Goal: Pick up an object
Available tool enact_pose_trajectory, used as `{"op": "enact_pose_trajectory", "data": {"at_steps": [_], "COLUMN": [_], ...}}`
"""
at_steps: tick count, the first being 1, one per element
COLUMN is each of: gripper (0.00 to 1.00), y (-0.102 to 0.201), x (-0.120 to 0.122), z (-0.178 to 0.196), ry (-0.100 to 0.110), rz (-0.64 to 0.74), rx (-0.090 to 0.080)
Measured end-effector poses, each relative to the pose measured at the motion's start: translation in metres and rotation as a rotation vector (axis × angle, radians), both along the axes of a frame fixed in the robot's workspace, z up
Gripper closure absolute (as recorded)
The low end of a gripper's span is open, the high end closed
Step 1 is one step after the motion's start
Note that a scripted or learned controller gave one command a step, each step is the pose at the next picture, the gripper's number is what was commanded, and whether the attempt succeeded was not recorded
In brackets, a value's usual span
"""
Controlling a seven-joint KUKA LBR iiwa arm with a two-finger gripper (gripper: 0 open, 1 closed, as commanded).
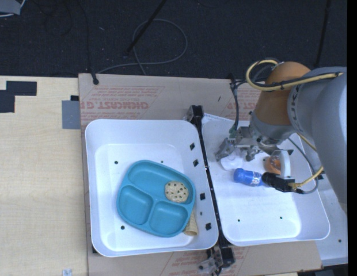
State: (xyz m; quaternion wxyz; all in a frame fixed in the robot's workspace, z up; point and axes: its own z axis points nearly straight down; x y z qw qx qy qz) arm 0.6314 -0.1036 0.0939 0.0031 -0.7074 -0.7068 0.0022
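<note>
On the desk (40,171), 2 white bins; the jaws (243,148), their state unclear, hover by a blue bottle (247,177) and should center over it before closing.

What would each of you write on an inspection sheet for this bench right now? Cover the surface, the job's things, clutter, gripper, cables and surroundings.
Surface: two white bins, left bin and right bin, on cardboard.
Job's things: blue tray holding a cookie in the left bin; blue bottle lying in the right bin.
Clutter: tan piece by the tray's lower edge.
Gripper: gripper low over the right bin, above the bottle; grip unclear.
Cables: yellow loop on the arm; black leads on the dark floor.
Surroundings: pale wooden tabletop at left.
</note>
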Motion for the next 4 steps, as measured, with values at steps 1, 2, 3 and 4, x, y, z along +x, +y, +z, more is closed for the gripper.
{"op": "enact_pose_trajectory", "data": {"at_steps": [1, 2, 3, 4], "gripper": [1.00, 1.00, 1.00, 1.00], "y": [-0.001, -0.003, -0.012, -0.008], "x": [0.001, -0.008, -0.009, -0.010], "z": [0.014, 0.064, 0.125, 0.188], "ry": [-0.004, -0.009, -0.011, -0.012], "rz": [-0.003, -0.006, -0.009, 0.002], "rx": [-0.001, -0.001, -0.002, -0.002]}}
